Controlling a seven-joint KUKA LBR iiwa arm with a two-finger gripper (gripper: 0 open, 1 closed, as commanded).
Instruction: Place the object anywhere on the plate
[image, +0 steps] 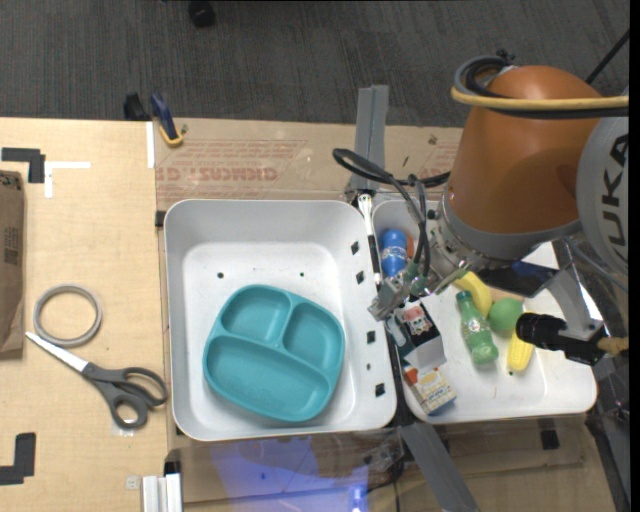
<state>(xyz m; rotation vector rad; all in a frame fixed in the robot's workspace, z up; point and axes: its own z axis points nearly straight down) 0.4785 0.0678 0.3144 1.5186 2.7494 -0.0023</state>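
Note:
A teal divided plate (274, 351) lies in the left white bin (190, 300), toward its front. My gripper (402, 291) hangs over the left side of the right bin (560, 395), close to the wall between the two bins. Just under and in front of it lies a small black, white and red packet (417, 323). A blue bottle (393, 250) lies just behind the gripper. The big orange wrist band (520, 160) hides the back of the right bin.
The right bin also holds a green bottle (478, 332), a yellow banana (476, 290), a green ball (506, 315), a yellow corn piece (519, 354) and a small carton (432, 390). Scissors (105, 380) and a tape roll (67, 313) lie on the bench at left.

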